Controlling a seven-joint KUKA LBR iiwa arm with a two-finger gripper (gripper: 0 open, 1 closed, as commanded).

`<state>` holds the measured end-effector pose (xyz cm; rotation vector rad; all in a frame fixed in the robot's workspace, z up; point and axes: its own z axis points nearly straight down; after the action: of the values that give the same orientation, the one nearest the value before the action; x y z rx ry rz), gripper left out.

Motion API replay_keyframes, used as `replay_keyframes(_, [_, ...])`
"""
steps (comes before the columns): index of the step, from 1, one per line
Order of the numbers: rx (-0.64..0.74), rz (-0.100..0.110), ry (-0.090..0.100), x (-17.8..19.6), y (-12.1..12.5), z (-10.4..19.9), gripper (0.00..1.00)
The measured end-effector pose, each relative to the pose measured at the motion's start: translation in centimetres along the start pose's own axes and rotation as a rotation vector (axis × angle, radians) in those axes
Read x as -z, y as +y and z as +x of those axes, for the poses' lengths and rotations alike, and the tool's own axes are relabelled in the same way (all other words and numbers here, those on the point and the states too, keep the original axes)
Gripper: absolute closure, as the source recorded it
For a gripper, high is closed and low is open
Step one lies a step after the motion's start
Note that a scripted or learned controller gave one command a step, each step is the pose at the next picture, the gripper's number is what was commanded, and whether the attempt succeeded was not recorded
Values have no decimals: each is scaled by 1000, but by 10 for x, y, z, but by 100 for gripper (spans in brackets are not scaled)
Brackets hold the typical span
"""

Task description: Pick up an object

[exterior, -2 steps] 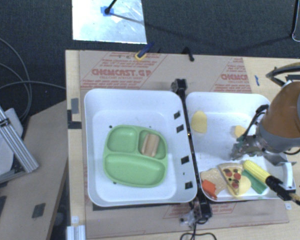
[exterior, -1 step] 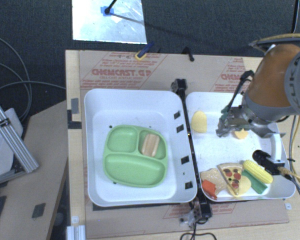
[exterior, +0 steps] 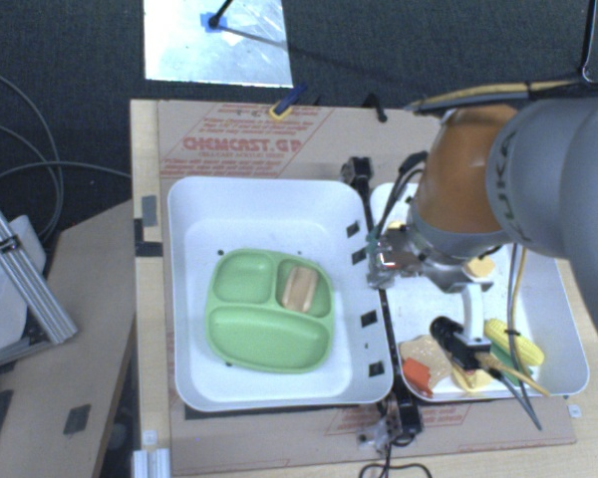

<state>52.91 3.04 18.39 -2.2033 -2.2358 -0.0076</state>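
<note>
The gripper (exterior: 431, 265) hangs over the far left part of the right bin (exterior: 568, 361), under the bulky grey and orange wrist; I cannot tell whether it is open or closed. On the near side of it, in that bin, a corn cob (exterior: 513, 345), a tan lump (exterior: 429, 353) and an orange piece (exterior: 416, 374) lie close together. The left bin (exterior: 194, 217) bears a green divided plate (exterior: 269, 337) with a tan bread piece (exterior: 300, 288) in its far right compartment

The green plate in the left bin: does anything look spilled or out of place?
Nothing stands out. The green plate lies flat in the left bin, slightly askew to its walls, with one tan food piece inside its upper right compartment. Nothing has spilled.
</note>
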Motion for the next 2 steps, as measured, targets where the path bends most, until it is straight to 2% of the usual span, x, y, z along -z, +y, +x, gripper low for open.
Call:
replay_keyframes(1, [-5, -7, -4, 56, 41, 47, 100])
replay_keyframes(2, [-8, 10, -5, -63, 29, 82, 100])
